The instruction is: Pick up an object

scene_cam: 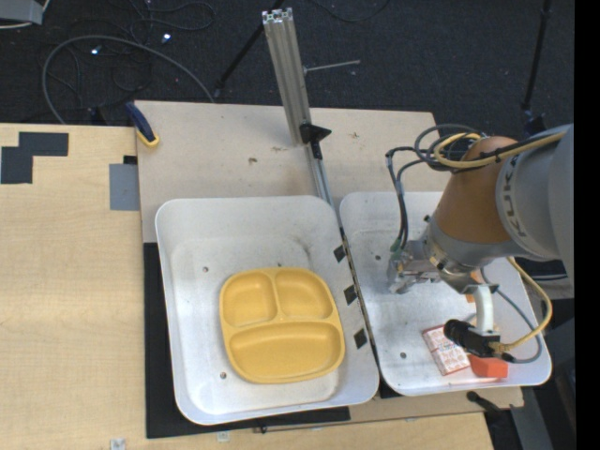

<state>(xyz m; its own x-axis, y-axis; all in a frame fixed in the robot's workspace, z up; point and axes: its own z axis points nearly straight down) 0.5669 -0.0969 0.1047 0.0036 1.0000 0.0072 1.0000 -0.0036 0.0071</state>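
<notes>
Gripper (409,276) low over the right shallow white bin (394,345), in its middle, wrist pointing down. Cannot tell whether it is open or closed, nor whether it has hold of anything.

- Small red-and-white flat packet (442,351): near the gripper, toward the view's lower right, flat on the bin floor.
- Small orange block (488,368): beyond the packet from the gripper, just beside it, close against the bin's near rim at the corner.
- Yellow three-compartment plastic plate (279,324): well apart from the gripper, to the view's left, across both inner rims, flat in the left shallow white bin (187,251). Its near-side edge comes close to that bin's inner rim.

Open room: bare floor from the gripper to the right bin's inner rim and toward the near edge. In the left bin, wide bare floor beyond and left of the plate.
</notes>
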